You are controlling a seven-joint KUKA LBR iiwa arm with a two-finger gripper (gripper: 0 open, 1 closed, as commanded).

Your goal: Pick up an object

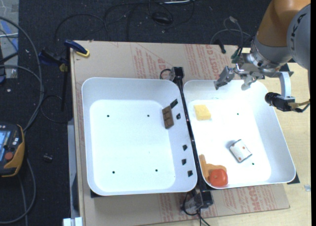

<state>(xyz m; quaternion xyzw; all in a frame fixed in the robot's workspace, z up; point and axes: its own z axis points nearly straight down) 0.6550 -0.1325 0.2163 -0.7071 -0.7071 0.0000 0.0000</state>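
My gripper hangs over the far edge of the right bin, fingers spread apart with nothing between them. Below, in that bin, a yellow block lies near the far left corner, a small white box sits mid-floor, and an orange-red toy rests against the near left corner. A brown bar leans at the left bin's right wall. Red print on the cardboard is too faint to read.
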